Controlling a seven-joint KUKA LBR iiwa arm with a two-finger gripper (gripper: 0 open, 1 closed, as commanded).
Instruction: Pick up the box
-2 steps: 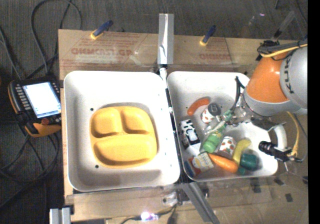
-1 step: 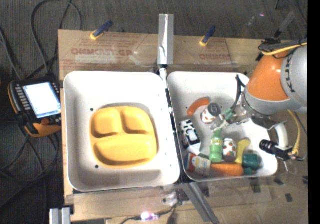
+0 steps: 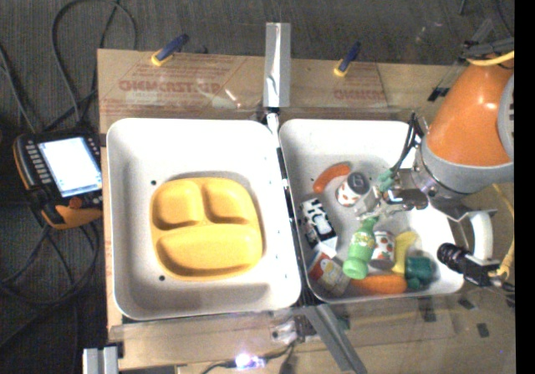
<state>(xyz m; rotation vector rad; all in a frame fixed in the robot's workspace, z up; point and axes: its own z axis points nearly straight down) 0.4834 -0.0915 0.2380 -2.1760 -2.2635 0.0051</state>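
We judge the box to be the black-and-white carton against the left wall of the right bin, well apart from the gripper. Whether the gripper is open or closed, we cannot tell. The green bottle and 1 orange carrot crowd nearby, so a descent could snag them or jam against that wall.

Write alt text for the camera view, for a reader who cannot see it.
A grey and orange robot arm reaches from the right over the right bin, which holds a jumble of small items, including a black-and-white box and a green bottle. The left bin holds a yellow divided tray.
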